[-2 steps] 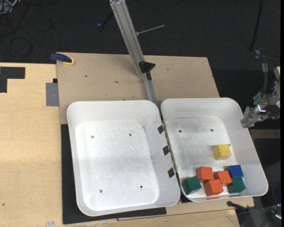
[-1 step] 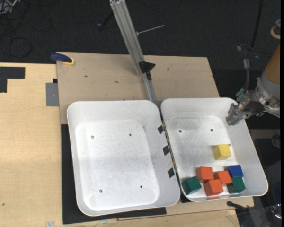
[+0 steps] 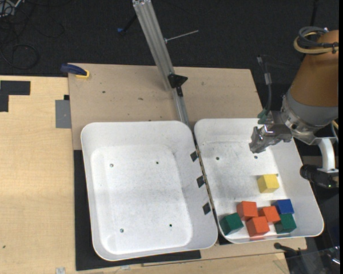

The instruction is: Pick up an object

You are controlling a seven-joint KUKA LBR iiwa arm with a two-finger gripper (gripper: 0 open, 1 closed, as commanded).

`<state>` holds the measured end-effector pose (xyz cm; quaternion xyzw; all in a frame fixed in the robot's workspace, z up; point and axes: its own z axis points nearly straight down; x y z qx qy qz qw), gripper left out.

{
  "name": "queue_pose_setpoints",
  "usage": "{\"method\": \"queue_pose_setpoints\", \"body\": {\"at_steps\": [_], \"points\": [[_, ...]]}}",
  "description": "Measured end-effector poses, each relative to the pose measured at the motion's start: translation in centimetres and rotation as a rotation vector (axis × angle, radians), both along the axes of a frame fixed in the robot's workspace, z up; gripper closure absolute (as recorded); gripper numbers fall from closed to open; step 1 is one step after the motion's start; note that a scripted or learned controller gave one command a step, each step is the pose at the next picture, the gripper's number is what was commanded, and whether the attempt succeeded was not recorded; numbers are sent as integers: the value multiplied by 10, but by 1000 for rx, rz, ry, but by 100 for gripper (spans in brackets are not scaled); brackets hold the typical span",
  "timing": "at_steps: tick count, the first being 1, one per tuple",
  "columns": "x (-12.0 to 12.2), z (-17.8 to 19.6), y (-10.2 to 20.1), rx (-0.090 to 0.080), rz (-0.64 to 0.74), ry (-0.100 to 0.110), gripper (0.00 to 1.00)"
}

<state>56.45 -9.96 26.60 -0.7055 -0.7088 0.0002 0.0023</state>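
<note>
Gripper (image 3: 262, 140) hovered over the right bin (image 3: 228, 131), finger state impossible to tell. Yellow cube (image 3: 268, 182) lay just below it; orange, green and blue cubes (image 3: 260, 216) clustered nearer. No writing legible.

Even, fairly bright overhead light, soft shadows inside the left bin (image 3: 97, 138), slightly grainy focus.

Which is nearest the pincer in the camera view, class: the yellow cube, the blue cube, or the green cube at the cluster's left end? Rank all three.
1. Yellow cube, just below the pincer.
2. Blue cube, right side of the cluster.
3. Green cube, far left end.
</note>
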Motion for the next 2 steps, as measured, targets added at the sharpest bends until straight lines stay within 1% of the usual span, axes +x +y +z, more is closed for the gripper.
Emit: {"method": "queue_pose_setpoints", "body": {"at_steps": [1,2], "points": [[7,0,47,-1,-1,-1,100],[17,-8,107,-1,0,0,100]]}}
